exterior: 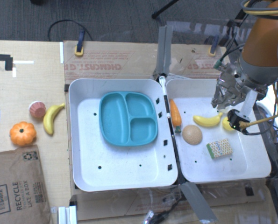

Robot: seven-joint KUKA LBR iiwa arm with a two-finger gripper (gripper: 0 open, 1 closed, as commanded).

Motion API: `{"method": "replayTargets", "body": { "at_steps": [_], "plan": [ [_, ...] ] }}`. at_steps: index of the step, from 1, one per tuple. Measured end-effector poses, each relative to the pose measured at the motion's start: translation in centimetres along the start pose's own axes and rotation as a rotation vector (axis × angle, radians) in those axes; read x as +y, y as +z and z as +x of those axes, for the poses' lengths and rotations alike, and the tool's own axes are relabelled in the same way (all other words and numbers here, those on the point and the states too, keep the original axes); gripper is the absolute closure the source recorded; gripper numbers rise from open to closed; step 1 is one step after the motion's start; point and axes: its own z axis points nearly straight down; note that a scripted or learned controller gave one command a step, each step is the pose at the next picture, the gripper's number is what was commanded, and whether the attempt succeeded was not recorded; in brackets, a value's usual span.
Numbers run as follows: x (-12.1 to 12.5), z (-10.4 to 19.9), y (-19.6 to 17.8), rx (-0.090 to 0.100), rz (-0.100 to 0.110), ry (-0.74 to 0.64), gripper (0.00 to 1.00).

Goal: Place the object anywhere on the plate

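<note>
A teal divided plate [128, 118] with three compartments lies in the left bin [82, 139], toward that bin's upper middle; nothing rests on it. The right bin [251, 169] holds the loose items: a carrot [175, 114] lying along the bin's left wall, a yellow banana [207, 120] near the centre, a tan egg-shaped object [192, 135] just below the banana's left end, and a patterned sponge block [219, 148] lower right of it. A second small yellow item [227, 125] peeks out just right of the banana, partly hidden by the arm.

The arm enters from the upper right of the frame, and the gripper [221, 101] hangs over the upper part of the right bin, just above the banana's right end. Whether it is wide or narrow cannot be told from this angle, and nothing is seen between its tips.

On the desk [17, 92] at the left of the frame sit a small orange pumpkin [23, 133], another banana [52, 118] and a pinkish cupcake-like item [37, 109].
</note>
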Motion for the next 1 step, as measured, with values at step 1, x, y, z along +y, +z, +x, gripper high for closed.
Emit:
{"method": "replayTargets", "body": {
  "at_steps": [1],
  "plan": [
    [4.78,8.33,2.03,0.0,0.0,0.059,1.0]
  ]
}}
